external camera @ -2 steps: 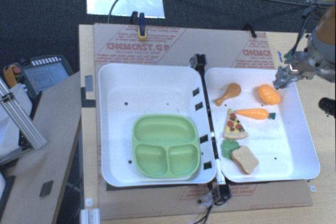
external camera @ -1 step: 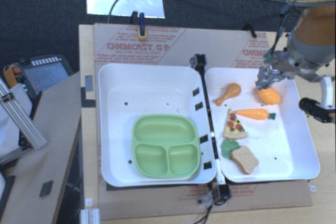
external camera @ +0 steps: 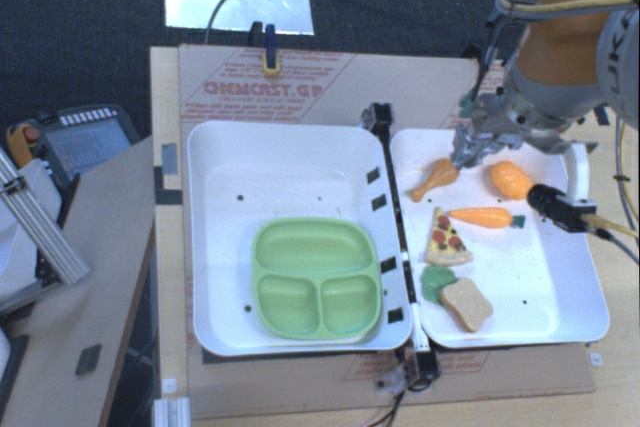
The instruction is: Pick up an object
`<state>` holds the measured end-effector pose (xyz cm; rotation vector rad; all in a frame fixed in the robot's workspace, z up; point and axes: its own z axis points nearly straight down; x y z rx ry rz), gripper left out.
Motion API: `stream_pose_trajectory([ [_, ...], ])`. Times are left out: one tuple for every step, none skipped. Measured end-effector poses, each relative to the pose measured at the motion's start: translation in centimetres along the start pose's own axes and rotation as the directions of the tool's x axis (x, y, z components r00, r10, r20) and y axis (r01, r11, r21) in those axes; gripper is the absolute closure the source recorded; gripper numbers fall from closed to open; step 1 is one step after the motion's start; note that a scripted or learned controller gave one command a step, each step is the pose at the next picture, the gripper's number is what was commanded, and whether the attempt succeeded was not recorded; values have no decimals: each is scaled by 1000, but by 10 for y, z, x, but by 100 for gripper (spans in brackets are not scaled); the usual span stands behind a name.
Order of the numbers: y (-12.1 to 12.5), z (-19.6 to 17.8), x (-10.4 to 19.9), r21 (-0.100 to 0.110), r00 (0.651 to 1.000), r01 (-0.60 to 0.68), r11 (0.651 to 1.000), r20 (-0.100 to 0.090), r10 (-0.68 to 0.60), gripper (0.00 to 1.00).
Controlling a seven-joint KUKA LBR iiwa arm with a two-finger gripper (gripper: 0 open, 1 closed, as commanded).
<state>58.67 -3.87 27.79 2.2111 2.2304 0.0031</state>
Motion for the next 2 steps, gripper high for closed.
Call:
stream_pose_trajectory([
  [4,7,43,0,1000,0,1000,0,0,100],
  [15,20,99,1,1000,1,1000,-1,-1,100],
])
